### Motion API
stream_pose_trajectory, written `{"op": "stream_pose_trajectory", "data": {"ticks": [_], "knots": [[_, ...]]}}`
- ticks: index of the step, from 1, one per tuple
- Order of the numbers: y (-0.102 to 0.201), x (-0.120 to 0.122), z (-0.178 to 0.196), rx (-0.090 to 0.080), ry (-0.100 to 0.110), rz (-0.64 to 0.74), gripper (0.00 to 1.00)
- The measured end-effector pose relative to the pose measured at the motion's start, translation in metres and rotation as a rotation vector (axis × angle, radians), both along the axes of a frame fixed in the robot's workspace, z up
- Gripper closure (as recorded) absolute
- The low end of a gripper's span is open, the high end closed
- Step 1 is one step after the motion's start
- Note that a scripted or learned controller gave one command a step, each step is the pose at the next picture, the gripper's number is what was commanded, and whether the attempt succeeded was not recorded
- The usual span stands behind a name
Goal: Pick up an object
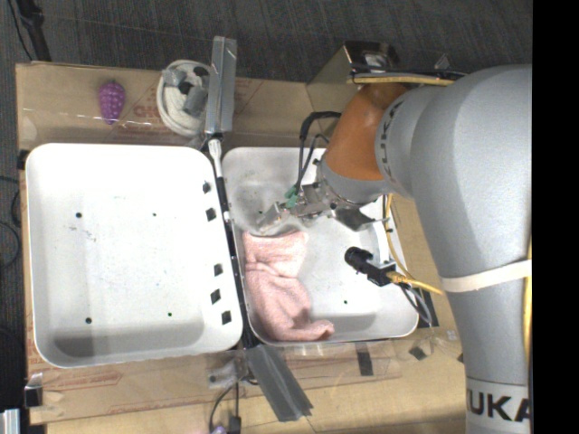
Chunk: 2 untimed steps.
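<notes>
Camera view, fingers (274,217) low in right bin (398,310), just above pink cloth (276,283), spread perhaps slight, cannot tell.

Grey arm (470,179) reaching in from the right, orange band (357,138) above the wrist, end effector (276,213) angled downward, low

Cloth (276,286) in right bin (362,328), pincer (279,213) above.

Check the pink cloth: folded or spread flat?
Crumpled, not flat: the pink cloth lies bunched in folds along the left wall of the right bin.
</notes>
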State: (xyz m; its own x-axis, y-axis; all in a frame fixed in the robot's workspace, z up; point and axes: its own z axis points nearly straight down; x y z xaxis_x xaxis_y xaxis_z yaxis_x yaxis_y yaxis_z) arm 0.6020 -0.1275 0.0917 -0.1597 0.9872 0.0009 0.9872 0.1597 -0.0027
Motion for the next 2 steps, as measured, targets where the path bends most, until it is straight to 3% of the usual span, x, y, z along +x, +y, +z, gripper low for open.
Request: {"op": "stream_pose_trajectory", "data": {"ticks": [1, 2], "knots": [[0.027, 0.028, 0.000, 0.000, -0.001, -0.060, 0.00], [-0.056, -0.061, 0.000, 0.000, 0.000, -0.069, 0.00]]}}
